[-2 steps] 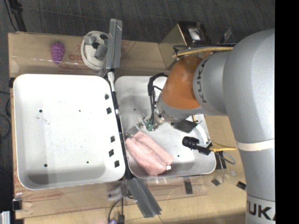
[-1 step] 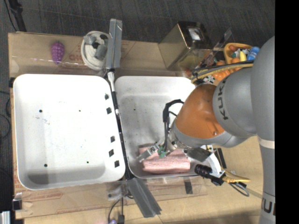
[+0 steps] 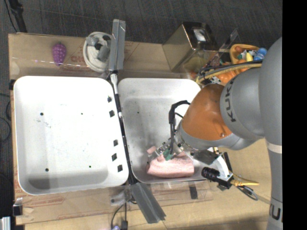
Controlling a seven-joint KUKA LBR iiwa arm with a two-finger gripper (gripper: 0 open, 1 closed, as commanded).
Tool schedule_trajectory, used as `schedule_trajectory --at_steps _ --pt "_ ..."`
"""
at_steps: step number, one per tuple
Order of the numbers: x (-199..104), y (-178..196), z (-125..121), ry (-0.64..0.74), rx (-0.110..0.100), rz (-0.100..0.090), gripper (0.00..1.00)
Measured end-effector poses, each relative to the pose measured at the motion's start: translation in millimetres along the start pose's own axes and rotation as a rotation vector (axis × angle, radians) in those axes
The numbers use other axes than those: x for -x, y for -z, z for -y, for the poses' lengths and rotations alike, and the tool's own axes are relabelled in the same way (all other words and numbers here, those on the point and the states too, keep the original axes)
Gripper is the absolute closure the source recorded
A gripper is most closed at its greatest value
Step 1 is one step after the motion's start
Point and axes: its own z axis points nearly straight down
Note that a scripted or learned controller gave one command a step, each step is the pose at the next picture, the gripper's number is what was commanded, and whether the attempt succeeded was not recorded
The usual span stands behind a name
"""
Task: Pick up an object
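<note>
The gripper hangs in the right bin, directly over the pink object by its near wall. The object's long axis follows that wall. Whether the claw is wide or closed cannot be told.

Grey arm reaching in from right, tool lowered

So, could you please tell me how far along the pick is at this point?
Done: the arm has reached into the right bin, its gripper low over the pink object near the front wall. In hand: nothing visibly; the object lies on the floor. Left: grasping and lifting.
</note>
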Motion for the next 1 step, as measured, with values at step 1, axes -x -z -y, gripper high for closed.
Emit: schedule_trajectory --at_steps 1 --pt "-60.5 90.8 -81.9 -0.225 0.001 0.002 1.00"
